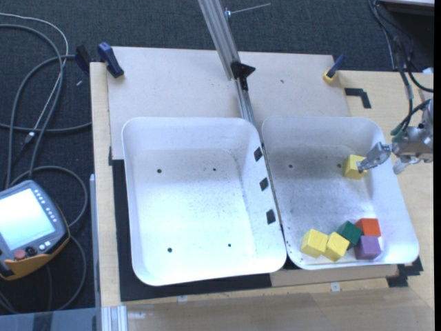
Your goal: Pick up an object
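yellow cube (354, 166) high in right bin (303, 143), near its right wall, touching tip of gripper (377, 156). finger spread: cannot tell. likely light, rigid, smooth-faced; flat opposite faces best for pinching, corners prone to slip. wall close by leaves little finger room. other blocks (342, 238) clustered at near edge, touching, harder to isolate.

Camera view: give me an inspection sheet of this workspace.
Surface: bench bearing left bin and right bin.
Job's things: yellow block near right bin's far right wall; yellow, yellow, green, orange, purple blocks clustered at its near corner.
Clutter: blue clamp, yellow clamp.
Claw: claw touching the lone yellow block; grip unclear.
Cables: on floor left; top right.
Surroundings: pendant, metal rail.
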You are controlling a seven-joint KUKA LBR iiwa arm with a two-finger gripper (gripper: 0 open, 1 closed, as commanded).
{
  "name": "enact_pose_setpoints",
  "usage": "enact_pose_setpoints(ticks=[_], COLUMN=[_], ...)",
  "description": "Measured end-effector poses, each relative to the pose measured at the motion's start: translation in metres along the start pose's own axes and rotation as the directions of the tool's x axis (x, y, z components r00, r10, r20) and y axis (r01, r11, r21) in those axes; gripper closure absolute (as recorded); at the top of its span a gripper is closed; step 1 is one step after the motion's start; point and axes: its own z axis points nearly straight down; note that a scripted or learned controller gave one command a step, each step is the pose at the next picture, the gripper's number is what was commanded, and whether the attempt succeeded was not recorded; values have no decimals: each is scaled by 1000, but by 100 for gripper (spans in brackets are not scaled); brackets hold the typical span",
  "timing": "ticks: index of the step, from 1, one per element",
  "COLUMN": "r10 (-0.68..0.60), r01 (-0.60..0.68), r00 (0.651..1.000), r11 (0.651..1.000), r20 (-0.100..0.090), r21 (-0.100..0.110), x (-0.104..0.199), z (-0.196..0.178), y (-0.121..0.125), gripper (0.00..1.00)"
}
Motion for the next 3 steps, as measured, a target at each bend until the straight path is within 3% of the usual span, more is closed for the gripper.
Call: enact_pose_setpoints(ticks=[1, 2, 3], r10=[-3, 0, 2], r01=[3, 0, -2], r00=[1000, 1000, 1000], r11=[1000, 1000, 1000], r20=[2, 4, 0], r21=[-3, -7, 4], x=[2, -2, 10], z=[27, 91, 114], y=[61, 64, 43], gripper=[0, 0, 0])
